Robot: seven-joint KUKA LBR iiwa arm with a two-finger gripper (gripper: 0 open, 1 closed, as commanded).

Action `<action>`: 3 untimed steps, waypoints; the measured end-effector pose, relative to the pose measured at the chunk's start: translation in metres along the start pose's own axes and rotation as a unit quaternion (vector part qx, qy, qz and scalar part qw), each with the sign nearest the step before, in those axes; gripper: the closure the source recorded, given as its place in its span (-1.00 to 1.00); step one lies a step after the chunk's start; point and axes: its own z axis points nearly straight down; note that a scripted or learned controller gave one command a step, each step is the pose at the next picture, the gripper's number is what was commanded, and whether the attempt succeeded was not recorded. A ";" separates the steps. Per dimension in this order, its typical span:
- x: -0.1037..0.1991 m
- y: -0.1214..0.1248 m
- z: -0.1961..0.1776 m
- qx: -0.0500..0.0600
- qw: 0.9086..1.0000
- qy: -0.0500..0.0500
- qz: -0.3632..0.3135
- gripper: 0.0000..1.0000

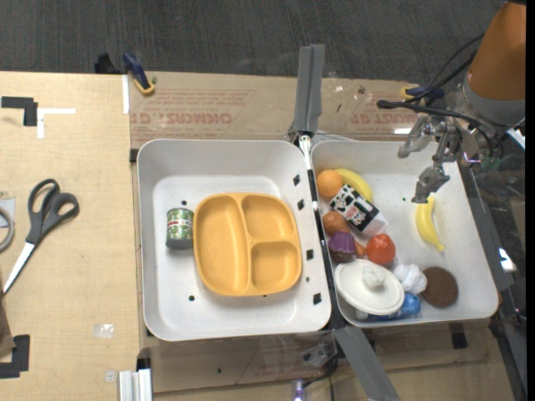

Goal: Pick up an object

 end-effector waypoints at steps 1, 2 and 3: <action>-0.005 0.047 0.132 0.000 0.994 0.000 -0.106 -1.00; -0.028 0.055 0.132 -0.001 1.000 0.013 -0.002 -1.00; -0.028 0.058 0.133 -0.001 0.999 0.014 0.039 -1.00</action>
